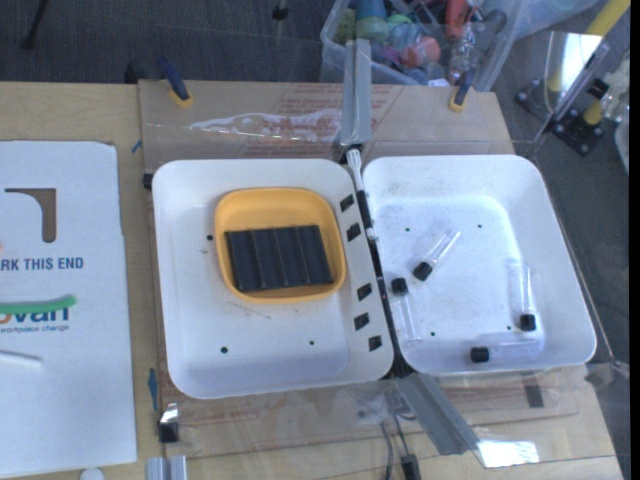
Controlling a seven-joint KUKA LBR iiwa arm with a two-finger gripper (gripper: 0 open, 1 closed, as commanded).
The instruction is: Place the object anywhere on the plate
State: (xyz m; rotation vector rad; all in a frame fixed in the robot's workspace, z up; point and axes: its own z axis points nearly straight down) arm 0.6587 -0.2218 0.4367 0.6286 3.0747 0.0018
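A yellow, rounded-square plate (275, 206) sits in the left white bin (200, 338), toward its back. A black ribbed rectangular slab (279, 258) lies flat on the plate and covers most of its middle. In the right white bin (470, 183) lie several clear plastic tubes with black caps: one tilted near the middle (434, 252), one upright along the right side (520, 295), one by the left wall (402, 304) and one along the front wall (500, 351).
A ridge with black tabs (362, 268) divides the two bins. A clear box of colourful toys (420, 18) stands behind the bench. A white printed sheet (60, 298) covers the bench at the left. Blue clamps (177, 86) hold the board at the back.
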